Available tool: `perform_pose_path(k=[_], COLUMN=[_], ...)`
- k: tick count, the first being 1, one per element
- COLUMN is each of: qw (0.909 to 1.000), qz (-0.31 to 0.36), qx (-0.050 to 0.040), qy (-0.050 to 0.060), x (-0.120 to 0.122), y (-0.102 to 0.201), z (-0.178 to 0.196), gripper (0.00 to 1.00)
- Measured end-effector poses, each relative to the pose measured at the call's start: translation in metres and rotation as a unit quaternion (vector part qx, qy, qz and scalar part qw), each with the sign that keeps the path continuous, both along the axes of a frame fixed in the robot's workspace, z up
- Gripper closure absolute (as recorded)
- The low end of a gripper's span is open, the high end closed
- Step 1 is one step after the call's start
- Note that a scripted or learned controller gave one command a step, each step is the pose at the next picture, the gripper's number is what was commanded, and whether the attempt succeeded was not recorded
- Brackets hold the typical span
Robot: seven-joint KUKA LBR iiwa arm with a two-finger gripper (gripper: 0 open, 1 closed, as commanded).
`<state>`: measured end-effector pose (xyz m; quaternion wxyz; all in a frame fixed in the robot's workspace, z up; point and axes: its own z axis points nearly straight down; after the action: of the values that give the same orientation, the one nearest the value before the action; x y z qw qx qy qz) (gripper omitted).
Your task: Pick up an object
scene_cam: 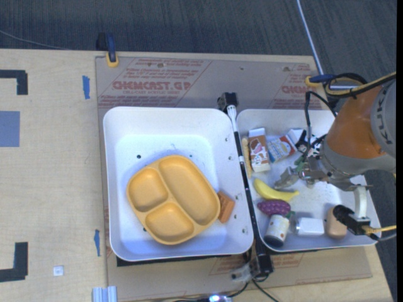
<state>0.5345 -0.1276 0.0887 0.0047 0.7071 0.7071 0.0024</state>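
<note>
My gripper [291, 176] hangs low inside the right bin [371, 209], fingers [283, 180] spread apart with nothing between them. The tips sit just above the banana [274, 192], close to its upper end, but I cannot tell whether they touch it. My grey wrist and the orange band [352, 128] reach in from the right and cover the far right part of that bin.

Taking the banana as my landmark: just below it lies a bunch of purple grapes [274, 207], and below those a small can [276, 229] on its side, dark at the mouth. Right of the can rests a white block [310, 226], and further right a tan rounded piece [335, 224] with a black part over it, whose shape I cannot make out. Above the banana stands a white carton [259, 153] with a brown picture on its face; its lettering is too small to read. Right of the carton lie crumpled packets [287, 145], partly hidden behind my cables.

Well left of the banana, in the left bin [126, 131], sits a yellow divided plate [173, 198], with an orange block [225, 207] touching its right edge.

The board [189, 83] behind both bins carries red print, "CHEMCAST GP"; the same print at its right end is cut off by my arm.
</note>
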Motion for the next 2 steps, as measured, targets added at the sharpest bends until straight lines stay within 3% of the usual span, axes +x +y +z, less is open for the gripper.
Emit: perform_pose_path(k=[1, 2], qw=[1.0000, 1.0000], qz=[0.000, -0.002], qx=[-0.0015, -0.0055], qy=[-0.002, -0.006], x=[-0.023, -0.021], y=[0.030, 0.026], z=[0.000, 0.012], gripper=[0.00, 1.00])
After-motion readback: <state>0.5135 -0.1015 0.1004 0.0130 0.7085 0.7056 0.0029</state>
